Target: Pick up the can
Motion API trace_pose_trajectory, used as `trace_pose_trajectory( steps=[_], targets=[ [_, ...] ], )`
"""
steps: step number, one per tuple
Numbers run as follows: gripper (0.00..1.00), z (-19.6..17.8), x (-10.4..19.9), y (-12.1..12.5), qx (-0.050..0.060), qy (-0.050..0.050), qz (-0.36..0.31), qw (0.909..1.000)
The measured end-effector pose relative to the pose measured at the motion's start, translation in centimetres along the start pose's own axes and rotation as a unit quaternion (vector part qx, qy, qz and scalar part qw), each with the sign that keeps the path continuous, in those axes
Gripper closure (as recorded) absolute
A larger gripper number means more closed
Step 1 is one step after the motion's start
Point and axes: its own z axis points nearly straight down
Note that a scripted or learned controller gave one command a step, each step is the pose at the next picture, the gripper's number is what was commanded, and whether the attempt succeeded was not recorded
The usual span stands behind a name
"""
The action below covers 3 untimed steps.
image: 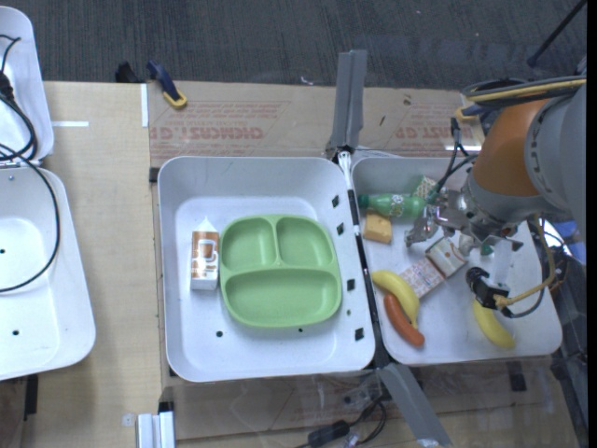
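A pale wooden desk stands in front of dark grey carpet, with a sheet of brown cardboard lying on it. Red print runs across the cardboard, upside down from this view and too faint to read with any confidence.

2 white bins sit on the cardboard. The left bin holds a green 3-section plate. Just left of the plate, a small white carton stands upright; its brown label is too small to read.

Everything else lies to the right of the plate, in the right bin. Nearest the plate are a green bottle on its side, a yellow block, a banana and a red sausage. A flat packet with pink print, unreadable, lies just beyond the banana. A 2nd banana lies farthest from the plate.

The grey arm reaches in from the right, its orange band tilted over the right bin and black cables looping below the wrist. The tool points down and toward the plate, low over the bin's middle. A small tan-grey thing directly beneath it may be the can, though it is too hidden to be sure. Whether the tool is spread or pressed together cannot be told.
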Motion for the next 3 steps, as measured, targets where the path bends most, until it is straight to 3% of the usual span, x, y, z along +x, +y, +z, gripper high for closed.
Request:
trace_pose_trajectory(
  steps=[1, 2, 3],
  targets=[
    [1.0, -1.0, -0.2, 0.1, -0.001, 0.0, 0.002, 1.0],
    [1.0, -13.5, 3.7, -3.7, 0.0, -0.001, -0.009, 1.0],
    [1.0, -17.4, 9.3, 1.4, 0.0, -0.001, -0.043, 0.9991]
  ],
)
